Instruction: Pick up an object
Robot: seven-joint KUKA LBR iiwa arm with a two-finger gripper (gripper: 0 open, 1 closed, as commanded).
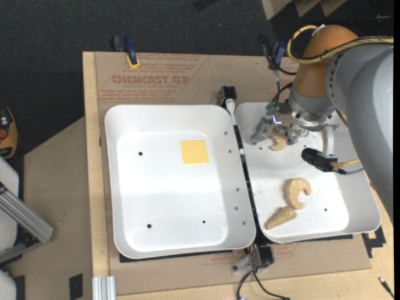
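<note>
The gripper [275, 132] hangs low over the upper part of the right bin [356, 220], right of centre in the frame, a small tan piece [278, 144] just beneath it; whether the pincer grips it cannot be told; a croissant [298, 192] and tan cone [281, 217] lie lower right; a yellow square [194, 152] sits in the left bin [125, 236].

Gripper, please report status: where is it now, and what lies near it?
Gripper low in right bin, far corner. Small tan piece beside it, grasp not confirmed. Croissant and cone lie nearer, apart. Yellow square in left bin.
</note>
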